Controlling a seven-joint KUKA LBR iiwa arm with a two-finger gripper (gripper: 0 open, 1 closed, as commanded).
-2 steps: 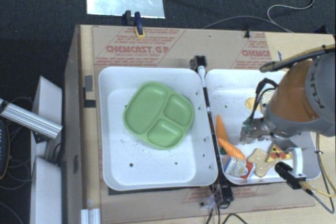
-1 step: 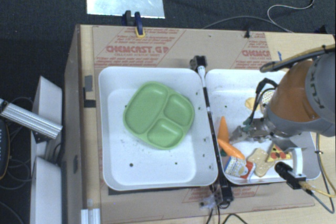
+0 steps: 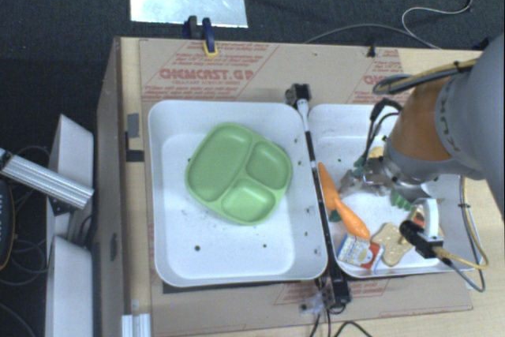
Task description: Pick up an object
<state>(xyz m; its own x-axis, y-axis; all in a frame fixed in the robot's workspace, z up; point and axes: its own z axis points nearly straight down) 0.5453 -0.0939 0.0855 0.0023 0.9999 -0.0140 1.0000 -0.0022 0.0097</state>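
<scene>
Near edge of right bin (image 3: 347, 118): small red-and-white packet (image 3: 357, 251) at about 6 o'clock, tan cracker-like piece (image 3: 390, 241) just beside it at its 3 o'clock. Orange carrot (image 3: 339, 201) lies diagonal from there toward 11 o'clock, along the divider. Claw (image 3: 364, 176) sits low over the bin just at carrot's 2 o'clock; finger spread cannot be told. Left bin (image 3: 170, 249) holds green divided plate (image 3: 239, 172) at centre. Bench (image 3: 237, 67) beyond, 12 o'clock.

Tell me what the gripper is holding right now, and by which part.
Cannot be told: the gripper is low in the right bin near the carrot.
</scene>
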